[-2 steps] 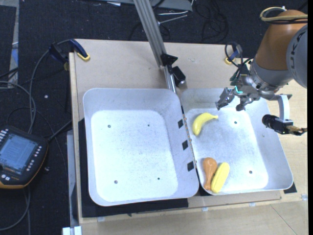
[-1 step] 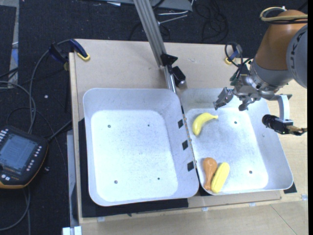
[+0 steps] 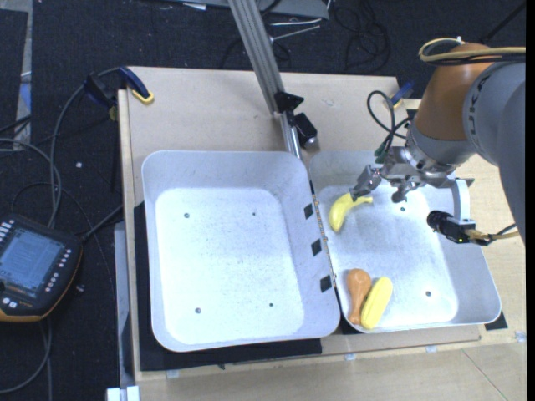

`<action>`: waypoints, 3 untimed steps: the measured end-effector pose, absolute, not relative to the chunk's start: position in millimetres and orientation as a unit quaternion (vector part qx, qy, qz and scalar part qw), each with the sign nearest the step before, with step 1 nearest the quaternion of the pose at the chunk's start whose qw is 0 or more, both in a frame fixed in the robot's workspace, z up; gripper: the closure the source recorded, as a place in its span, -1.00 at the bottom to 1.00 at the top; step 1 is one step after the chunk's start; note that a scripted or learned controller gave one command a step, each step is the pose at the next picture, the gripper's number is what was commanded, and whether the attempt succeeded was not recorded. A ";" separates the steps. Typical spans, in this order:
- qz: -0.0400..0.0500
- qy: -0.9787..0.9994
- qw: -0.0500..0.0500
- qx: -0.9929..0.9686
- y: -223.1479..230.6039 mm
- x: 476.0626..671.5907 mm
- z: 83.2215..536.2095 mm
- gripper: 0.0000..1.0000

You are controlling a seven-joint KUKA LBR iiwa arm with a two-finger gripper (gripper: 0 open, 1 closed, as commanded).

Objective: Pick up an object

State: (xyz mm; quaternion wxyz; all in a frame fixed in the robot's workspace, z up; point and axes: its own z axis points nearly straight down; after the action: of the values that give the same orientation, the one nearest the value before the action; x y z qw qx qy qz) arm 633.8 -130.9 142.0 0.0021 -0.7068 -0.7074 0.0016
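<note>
Arm: the grey arm (image 3: pixel 493 107) with its orange band (image 3: pixel 447 90) reaches in from the right and bends down over the right bin.
Gripper: the gripper (image 3: pixel 386 184) hangs over the far part of the right bin, just right of the banana's upper end. One dark finger (image 3: pixel 368 180) points toward the banana, another (image 3: pixel 401 192) sits a little to the right. The two fingers stand apart, with nothing seen between them.
Right bin: the white right bin (image 3: pixel 435 261) is the landmark for the rest. It holds three things.
Banana: the yellow banana (image 3: pixel 341 210) lies in the far left part of the right bin, near the wall shared with the left bin, curved, its dark tip just beside the gripper's left finger. Whether they touch, I cannot tell.
Orange piece: an orange, pear-shaped thing (image 3: pixel 358 289) lies in the near left corner of the right bin.
Yellow piece: a long yellow thing (image 3: pixel 377 301) lies touching the orange piece on its right side, at the near wall.
Left bin: the white left bin (image 3: pixel 226 249) sits against the right bin's left side.
Pole: a grey metal pole (image 3: pixel 259 44) rises slantwise from behind the right bin's far left corner.
Handset: a control handset (image 3: pixel 33 261) lies on the floor, well apart to the left of both bins.
</note>
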 end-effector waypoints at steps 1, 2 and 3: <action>-0.002 -0.708 -0.002 -0.707 -129.8 635.8 97.9 -1.00; -0.003 -0.708 -0.003 -0.707 -130.3 636.3 109.9 1.00; -0.002 -0.707 -0.002 -0.707 -127.5 644.7 169.5 1.00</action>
State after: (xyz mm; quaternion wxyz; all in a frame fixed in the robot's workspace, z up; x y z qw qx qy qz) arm 644.7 -127.5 169.5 -0.0022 -0.7068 -0.7074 -0.0017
